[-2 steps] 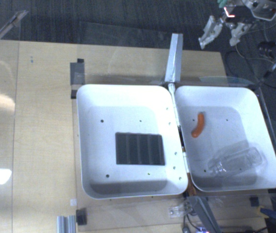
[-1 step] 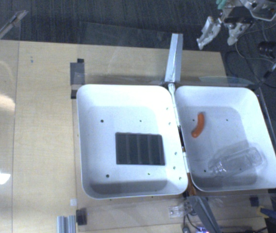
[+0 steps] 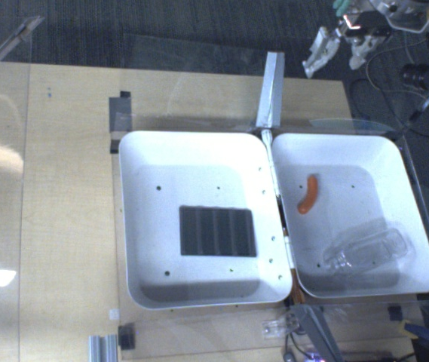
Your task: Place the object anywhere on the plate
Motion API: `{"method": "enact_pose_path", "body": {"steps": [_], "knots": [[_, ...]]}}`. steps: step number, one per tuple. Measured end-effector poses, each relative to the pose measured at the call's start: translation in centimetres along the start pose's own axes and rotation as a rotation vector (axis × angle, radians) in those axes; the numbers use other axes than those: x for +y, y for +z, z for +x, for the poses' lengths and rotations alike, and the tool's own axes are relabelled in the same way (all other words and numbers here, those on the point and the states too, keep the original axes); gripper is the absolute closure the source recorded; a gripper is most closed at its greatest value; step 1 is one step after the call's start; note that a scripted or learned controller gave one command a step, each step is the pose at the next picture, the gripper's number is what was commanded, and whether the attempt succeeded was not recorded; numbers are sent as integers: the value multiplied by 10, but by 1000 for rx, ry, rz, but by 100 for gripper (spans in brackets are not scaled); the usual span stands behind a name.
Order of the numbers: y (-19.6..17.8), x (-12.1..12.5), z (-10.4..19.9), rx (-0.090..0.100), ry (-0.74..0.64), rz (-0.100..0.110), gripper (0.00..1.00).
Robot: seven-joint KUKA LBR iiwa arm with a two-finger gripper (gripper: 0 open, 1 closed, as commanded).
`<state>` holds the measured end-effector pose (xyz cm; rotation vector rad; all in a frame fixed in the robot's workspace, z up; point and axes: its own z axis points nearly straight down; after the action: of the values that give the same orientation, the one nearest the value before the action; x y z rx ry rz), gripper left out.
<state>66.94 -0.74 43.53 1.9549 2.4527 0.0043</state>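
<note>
A small orange curved object (image 3: 309,194), like a sausage, lies in the right bin (image 3: 406,202) toward its left side. A dark ribbed square plate (image 3: 217,231) rests on the floor of the left bin (image 3: 146,202). My gripper (image 3: 339,49) hangs high at the top right, beyond the back edge of the bench and well away from both bins. Its two pale fingers (image 3: 317,53) stand apart with nothing between them.
A clear plastic bottle (image 3: 365,249) lies on its side in the right bin's front part, near the orange object. A metal post (image 3: 271,89) rises behind the seam between the bins. Cables trail at the far right.
</note>
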Motion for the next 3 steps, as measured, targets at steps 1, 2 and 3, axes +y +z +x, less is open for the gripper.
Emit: {"method": "enact_pose_path", "body": {"steps": [1, 2, 3], "knots": [[0, 1, 3, 0, -41, 0, 0], [0, 2, 10, 0, -100, 0, 0], [0, 3, 15, 0, -178, 0, 0]]}}
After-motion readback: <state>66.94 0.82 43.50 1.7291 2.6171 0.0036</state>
